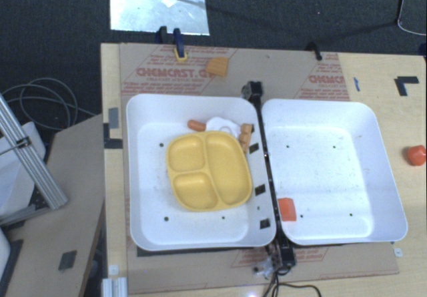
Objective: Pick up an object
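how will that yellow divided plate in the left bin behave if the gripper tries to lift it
The yellow divided plate looks like moulded plastic, so probably stiff and light. It is wide and shallow, so a two-finger grip likely needs the rim, and it may tilt when lifted by one edge. Pushed, it would probably slide across the left bin rather than roll.

Two white bins (333, 175). Left bin: one yellow divided plate (208, 171), one orange sausage-shaped piece (196, 125), one white item (222, 126), one tan piece (245, 134). Right bin: one orange block (286, 209).
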You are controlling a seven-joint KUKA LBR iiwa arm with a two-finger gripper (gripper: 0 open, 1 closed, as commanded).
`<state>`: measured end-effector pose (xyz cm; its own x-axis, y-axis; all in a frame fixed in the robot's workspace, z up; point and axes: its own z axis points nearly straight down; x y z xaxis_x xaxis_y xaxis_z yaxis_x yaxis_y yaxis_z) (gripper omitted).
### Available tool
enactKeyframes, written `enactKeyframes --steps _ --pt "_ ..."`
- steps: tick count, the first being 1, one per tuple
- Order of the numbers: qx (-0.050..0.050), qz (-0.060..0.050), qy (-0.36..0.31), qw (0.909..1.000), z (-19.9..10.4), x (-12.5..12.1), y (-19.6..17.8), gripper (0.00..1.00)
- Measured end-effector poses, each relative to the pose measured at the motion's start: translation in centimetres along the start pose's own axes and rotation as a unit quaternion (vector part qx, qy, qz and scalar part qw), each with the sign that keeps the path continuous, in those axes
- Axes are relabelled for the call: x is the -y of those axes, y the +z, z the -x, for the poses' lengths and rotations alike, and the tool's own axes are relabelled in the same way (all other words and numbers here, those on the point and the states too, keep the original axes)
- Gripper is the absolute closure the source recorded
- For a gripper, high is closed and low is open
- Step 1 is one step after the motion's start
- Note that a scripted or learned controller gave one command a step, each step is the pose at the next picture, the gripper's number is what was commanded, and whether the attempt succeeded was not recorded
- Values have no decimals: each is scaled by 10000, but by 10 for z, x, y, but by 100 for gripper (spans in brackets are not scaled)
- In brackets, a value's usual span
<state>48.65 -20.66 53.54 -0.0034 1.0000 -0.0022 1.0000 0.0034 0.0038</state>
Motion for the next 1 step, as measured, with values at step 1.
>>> enactKeyframes --steps 1 --pt "0 0 0 10000 0 0 0 0"
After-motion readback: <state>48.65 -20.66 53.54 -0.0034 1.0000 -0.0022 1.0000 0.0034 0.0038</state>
